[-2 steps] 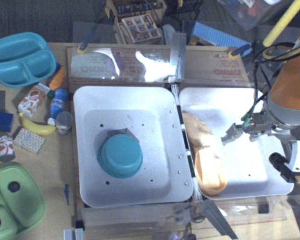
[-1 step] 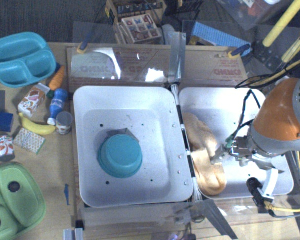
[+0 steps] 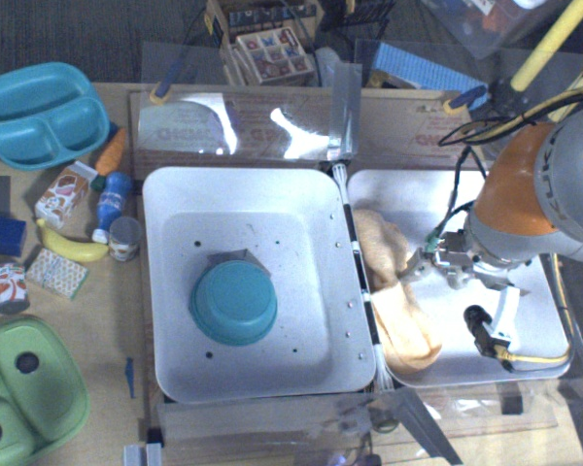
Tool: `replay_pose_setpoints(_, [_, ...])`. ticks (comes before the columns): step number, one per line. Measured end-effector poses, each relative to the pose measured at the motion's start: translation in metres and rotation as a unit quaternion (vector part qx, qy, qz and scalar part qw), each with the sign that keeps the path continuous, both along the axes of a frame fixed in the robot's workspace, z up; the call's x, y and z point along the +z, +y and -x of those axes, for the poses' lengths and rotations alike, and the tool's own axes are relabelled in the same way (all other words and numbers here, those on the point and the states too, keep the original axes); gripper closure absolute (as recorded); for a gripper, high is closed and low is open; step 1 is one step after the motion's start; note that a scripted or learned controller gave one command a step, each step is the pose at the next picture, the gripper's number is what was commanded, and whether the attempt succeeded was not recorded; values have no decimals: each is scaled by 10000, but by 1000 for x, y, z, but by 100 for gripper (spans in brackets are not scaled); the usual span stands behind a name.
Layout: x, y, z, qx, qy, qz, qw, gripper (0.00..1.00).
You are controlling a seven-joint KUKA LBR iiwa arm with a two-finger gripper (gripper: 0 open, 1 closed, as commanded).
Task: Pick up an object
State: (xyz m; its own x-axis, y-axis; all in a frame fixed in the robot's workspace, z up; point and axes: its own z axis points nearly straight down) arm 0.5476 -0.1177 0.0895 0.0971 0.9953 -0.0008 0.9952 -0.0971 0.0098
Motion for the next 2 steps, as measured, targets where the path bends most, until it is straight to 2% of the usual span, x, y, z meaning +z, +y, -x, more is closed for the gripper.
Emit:
replay_pose_setpoints(1, [0,19,-40,1743,-13,28,9847,0])
replay_pose_setpoints(2, [5,18,-70,1316,36,9,9913,0])
